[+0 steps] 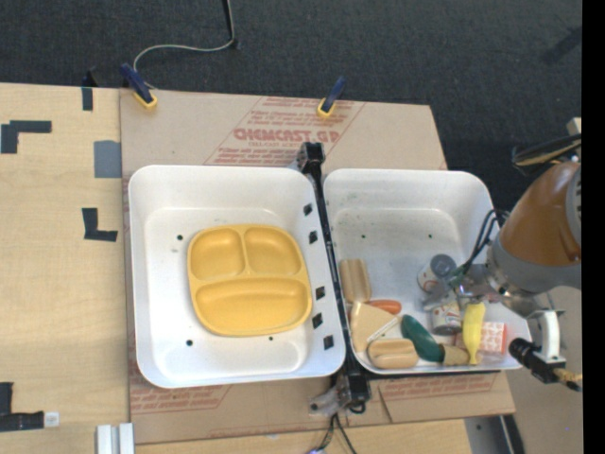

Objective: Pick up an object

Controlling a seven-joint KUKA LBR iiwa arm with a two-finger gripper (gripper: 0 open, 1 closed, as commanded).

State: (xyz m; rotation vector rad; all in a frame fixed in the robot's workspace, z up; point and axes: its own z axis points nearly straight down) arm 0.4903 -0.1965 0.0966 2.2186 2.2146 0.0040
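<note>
The end effector (452, 296) hovered in the right bin (406, 189), grip unclear; banana (473, 325) sat at its five o'clock, just beside.

I count two white bins side by side, the left bin (151, 282) and the right bin (406, 192). One yellow plate (250, 280) with three compartments lies in the left one. In the right one I make out one tan block (355, 279), one orange piece (385, 306), one bread roll (393, 353), one green piece (421, 339), one banana (473, 331) and one small can (441, 269). Two yellow clamps, one clamp (139, 85) at left and the other clamp (332, 98) at right, grip the cardboard sheet (274, 135).
</note>
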